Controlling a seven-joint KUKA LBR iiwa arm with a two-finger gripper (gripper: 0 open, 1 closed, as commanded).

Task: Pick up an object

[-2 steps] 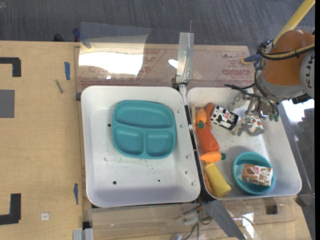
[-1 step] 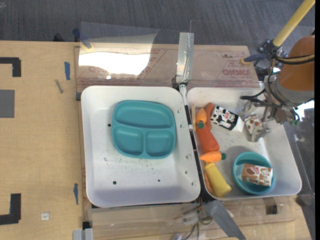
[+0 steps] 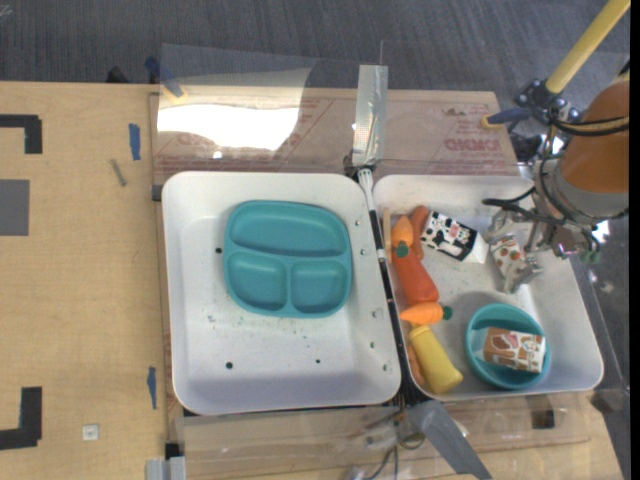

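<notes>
My gripper (image 3: 513, 264) hangs over the right bin (image 3: 580, 313), near its back right part, with the orange-banded wrist (image 3: 598, 163) above it. Just left of it lies a black-and-white patterned block (image 3: 447, 236). Along the bin's left wall lie an orange carrot-like toy (image 3: 412, 266), a smaller orange piece (image 3: 424, 313) and a yellow piece (image 3: 434, 358). In front of the gripper stands a teal bowl (image 3: 482, 360) with a brown-and-white box (image 3: 514, 350) inside it. A small pale speckled thing sits right at the gripper's tip; I cannot tell if it is held.
The left bin (image 3: 190, 298) holds a teal divided plate (image 3: 288, 258). A clear plastic sheet (image 3: 240, 118) and a metal divider (image 3: 370, 113) stand behind the bins. Tan bench (image 3: 70, 288) lies to the left.
</notes>
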